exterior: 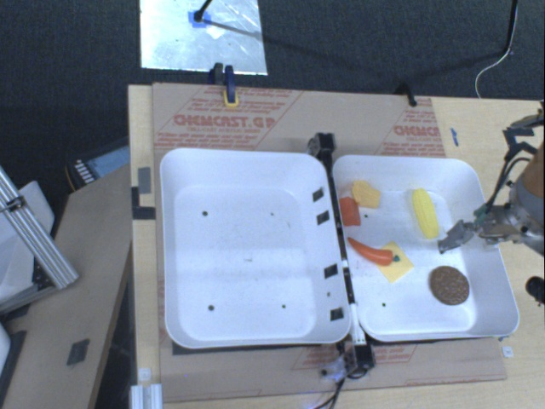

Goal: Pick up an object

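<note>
My tool [451, 239] hangs over the right-hand bin [490, 309], near its right wall, just above and beside the brown disc. It reaches in from the right, and I cannot tell from this slant whether it is spread or pressed together; nothing shows pinched in it.

The things I could pick all lie in that right bin. The brown disc [449, 285] is a flat, round, cookie-like piece with a dull, speckled face, lying flat on the bin floor toward the front right. The yellow corn cob [425, 212] is a short, rounded cylinder lying lengthwise toward the back, just left of my tool's tip. An orange chili-shaped piece [370, 250] with a small green spot at its end lies slantwise in the middle, its tip resting on a flat yellow wedge [397, 267] like a slice of cheese. Toward the back left of the bin sit a pale orange-yellow block [367, 194] and, touching it on the side nearer the divider, a smaller red-orange block [349, 211].

The left-hand bin [183, 177] sits beside it, joined along a black clipped seam [336, 254]. Both rest on a cardboard sheet [255, 113] on the worktop [140, 143].
</note>
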You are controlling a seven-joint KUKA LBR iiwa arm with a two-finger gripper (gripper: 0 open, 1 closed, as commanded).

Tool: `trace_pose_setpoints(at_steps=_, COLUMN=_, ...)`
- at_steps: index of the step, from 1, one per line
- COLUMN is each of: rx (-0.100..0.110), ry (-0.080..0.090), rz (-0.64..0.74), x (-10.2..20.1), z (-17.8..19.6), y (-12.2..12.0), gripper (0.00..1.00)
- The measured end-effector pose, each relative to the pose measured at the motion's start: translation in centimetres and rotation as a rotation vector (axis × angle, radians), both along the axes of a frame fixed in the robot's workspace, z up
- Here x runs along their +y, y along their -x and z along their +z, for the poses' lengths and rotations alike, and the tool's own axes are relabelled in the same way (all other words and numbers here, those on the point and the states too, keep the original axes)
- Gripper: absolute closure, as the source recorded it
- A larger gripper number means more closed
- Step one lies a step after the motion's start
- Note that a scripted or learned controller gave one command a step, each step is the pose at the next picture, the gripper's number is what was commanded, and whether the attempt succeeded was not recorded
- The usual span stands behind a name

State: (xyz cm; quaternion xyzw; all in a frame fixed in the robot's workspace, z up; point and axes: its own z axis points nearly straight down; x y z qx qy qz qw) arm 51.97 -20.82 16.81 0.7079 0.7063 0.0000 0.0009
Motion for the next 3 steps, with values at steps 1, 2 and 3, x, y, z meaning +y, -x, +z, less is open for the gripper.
trace_pose_setpoints(at_steps=1, rx=-0.005, ry=0.002, rz=0.01, x=0.2, z=-8.6, y=-7.4, gripper=0.0)
trace_pose_setpoints(at_steps=2, rx=-0.004, ry=0.001, rz=0.008, x=0.2, z=-7.2, y=-7.2, gripper=1.0)
trace_pose_setpoints(at_steps=3, rx=-0.007, ry=0.002, rz=0.009, x=0.2, z=-6.2, y=-7.3, gripper=1.0)
